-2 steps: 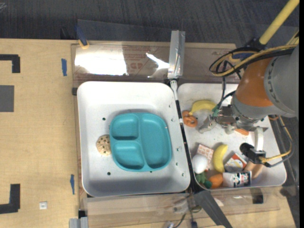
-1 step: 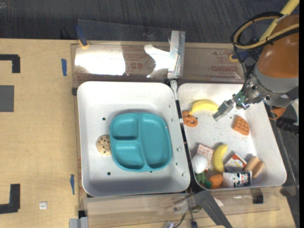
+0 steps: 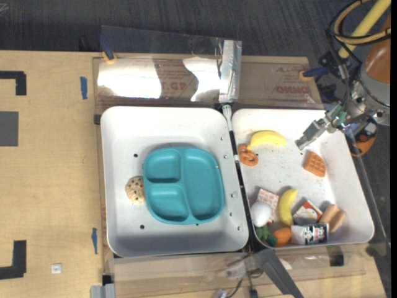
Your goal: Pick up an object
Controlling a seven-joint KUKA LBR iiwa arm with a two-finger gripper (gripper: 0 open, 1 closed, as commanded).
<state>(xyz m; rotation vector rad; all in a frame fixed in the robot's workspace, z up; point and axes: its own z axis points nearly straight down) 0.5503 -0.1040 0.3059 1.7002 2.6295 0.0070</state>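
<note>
The hand [image 3: 305, 140] hangs over the right white bin [image 3: 356, 185] near a yellow plastic banana [image 3: 268, 139] and orange waffle piece [image 3: 314, 164]; can't tell its grip state.

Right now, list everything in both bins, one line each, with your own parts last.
left bin: 1, white, left half of bench
divided tray: 1, teal, middle of left bin
cookie: 1, tan speckled, against tray's left edge
right bin: 1, white, right half
bananas: 2, yellow, one at top, one lower middle
pretzel: 1, orange, below top banana
waffle: 1, orange, right side
egg: 1, white, bottom left of right bin
can: 1, white and dark, bottom edge
gripper: 1, grey, over right bin's top
</note>
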